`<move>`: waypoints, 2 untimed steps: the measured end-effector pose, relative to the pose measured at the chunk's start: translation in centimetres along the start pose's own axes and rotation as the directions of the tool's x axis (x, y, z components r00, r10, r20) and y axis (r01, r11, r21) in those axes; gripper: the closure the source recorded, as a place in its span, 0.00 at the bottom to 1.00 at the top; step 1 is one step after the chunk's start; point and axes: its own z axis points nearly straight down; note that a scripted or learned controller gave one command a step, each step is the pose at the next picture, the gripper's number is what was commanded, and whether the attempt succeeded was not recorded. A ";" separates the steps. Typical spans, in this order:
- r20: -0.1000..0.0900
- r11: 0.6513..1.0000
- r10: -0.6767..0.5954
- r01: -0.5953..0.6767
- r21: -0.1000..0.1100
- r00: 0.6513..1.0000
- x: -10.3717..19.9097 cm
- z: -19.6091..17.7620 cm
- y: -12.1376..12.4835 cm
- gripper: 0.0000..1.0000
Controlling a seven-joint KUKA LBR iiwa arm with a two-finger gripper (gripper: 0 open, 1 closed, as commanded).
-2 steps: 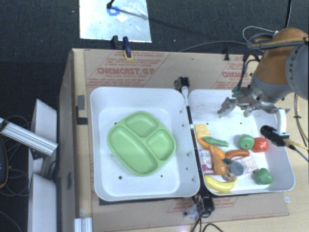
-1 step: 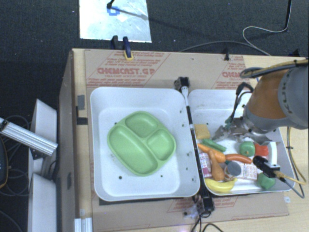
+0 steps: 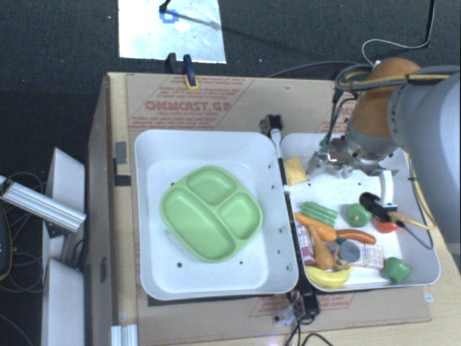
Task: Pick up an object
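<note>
My gripper (image 3: 325, 162) hangs over the back left part of the right bin (image 3: 425, 265), with the grey arm and its orange band coming in from the right. A yellow cheese-like block (image 3: 294, 170) lies just left of it, by the bin's left wall. Nearer the front lie a green bean pod (image 3: 318, 213), a carrot (image 3: 317, 226), a green round toy (image 3: 356, 215), a red sausage (image 3: 356, 236), a banana (image 3: 328, 277) and a green pepper (image 3: 397, 268). I see nothing held in the gripper.
The left bin (image 3: 155, 265) holds a light green divided plate (image 3: 210, 212). A grey piece (image 3: 348, 251) and a printed packet (image 3: 306, 245) lie among the toys. A red piece (image 3: 384, 226) sits by the right wall. Toys crowd the right bin's front half.
</note>
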 end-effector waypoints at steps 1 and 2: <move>-0.014 1.000 -0.003 0.003 0.009 1.000 -2.2 -8.2 -6.1 0.00; -0.015 1.000 -0.003 0.003 0.011 1.000 -4.8 0.4 -8.5 0.00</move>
